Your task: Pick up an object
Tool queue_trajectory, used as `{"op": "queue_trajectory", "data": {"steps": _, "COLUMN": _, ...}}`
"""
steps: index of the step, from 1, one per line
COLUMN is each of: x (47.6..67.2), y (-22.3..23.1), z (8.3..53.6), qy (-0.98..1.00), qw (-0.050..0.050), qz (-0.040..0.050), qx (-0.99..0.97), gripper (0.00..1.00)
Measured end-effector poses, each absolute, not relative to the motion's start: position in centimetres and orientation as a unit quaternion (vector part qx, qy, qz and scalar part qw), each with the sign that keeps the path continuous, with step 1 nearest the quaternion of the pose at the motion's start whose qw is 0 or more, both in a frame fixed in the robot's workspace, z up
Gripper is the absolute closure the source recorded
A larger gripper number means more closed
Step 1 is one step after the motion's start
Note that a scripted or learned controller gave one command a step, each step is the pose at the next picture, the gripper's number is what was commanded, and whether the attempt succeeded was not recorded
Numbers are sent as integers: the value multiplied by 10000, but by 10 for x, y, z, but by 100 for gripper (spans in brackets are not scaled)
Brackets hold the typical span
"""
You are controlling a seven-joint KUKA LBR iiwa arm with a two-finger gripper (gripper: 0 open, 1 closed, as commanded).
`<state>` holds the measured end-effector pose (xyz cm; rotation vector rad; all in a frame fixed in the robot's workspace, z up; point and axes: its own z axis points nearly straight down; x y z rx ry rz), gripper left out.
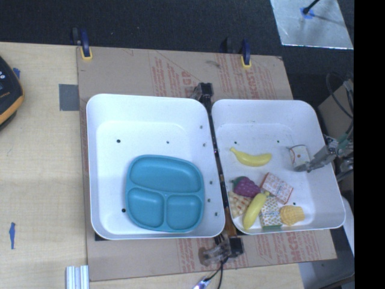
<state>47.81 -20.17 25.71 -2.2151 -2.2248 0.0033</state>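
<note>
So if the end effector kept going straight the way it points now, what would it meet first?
The end effector sits at the right bin's right side, pointing left and slightly down in the camera view. Going straight on, it would probably reach the bin floor first, or the pink cracker pack, not the banana; depth is unclear.

Yellow banana (pixel 251 157) lying flat, right bin (pixel 313 120), toy food (pixel 264 200) nearby

Right bin (pixel 313 116) lies around the gripper (pixel 302 165). Left bin (pixel 96 161) touches it on the side away from the gripper and holds a blue three-part tray (pixel 163 192). Cardboard (pixel 150 71) lies under both bins, on the tabletop (pixel 36 179). Blue clamp (pixel 245 52) is on the cardboard's far edge, second clamp (pixel 85 44) farther off. Grey tape (pixel 68 96) and yellow-black device (pixel 7 95) are farthest from the gripper.
</note>
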Motion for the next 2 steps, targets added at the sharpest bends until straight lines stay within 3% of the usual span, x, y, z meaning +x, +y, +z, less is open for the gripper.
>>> {"op": "queue_trajectory", "data": {"steps": 1, "x": 544, "y": -184, "z": 164, "qy": -7092, "qw": 18, "qz": 18, "qx": -7050, "gripper": 0}}
{"op": "queue_trajectory", "data": {"steps": 2, "x": 589, "y": -204, "z": 105, "qy": -7087, "qw": 9, "qz": 15, "qx": -7055, "gripper": 0}}
